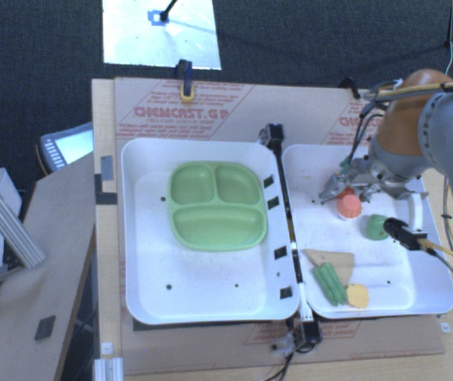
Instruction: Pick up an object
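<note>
Inside the right white bin (440, 292), an orange-red object (349, 205) lies directly beneath the fingers (343, 189), whose state I cannot tell.

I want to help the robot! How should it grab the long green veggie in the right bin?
Grab the long green veggie across its narrow middle, coming straight down from above. It lies flat and slanted, so the pincer should turn to close across its thin width. Its far end meets the tan wedge and the yellow piece sits close by, so the middle looks freest.
</note>
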`<state>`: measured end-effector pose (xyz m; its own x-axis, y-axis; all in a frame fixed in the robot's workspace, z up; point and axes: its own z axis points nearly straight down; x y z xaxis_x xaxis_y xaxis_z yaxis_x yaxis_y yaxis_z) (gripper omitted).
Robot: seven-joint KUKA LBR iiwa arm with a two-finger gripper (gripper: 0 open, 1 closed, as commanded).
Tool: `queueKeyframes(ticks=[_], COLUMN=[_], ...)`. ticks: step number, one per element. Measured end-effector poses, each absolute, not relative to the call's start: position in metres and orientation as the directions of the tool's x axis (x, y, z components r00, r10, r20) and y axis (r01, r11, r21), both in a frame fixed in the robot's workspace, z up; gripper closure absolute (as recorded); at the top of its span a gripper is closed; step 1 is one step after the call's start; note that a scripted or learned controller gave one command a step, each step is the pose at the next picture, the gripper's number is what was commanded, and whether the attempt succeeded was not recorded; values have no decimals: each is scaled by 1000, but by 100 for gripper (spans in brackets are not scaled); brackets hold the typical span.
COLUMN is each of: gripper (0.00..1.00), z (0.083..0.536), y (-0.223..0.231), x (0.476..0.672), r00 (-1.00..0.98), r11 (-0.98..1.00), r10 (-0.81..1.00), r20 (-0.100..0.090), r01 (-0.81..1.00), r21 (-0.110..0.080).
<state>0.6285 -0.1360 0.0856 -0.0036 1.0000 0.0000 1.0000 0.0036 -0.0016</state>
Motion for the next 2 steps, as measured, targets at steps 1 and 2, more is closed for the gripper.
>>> queueKeyframes(ticks=[1, 2], gripper=[100, 100], z=[100, 164], y=[-137, -132], x=[630, 636], r00=[-5, -5], r11=[5, 5], r10=[1000, 1000], r20=[-1, -1], r01=[1000, 1000], r21=[4, 9])
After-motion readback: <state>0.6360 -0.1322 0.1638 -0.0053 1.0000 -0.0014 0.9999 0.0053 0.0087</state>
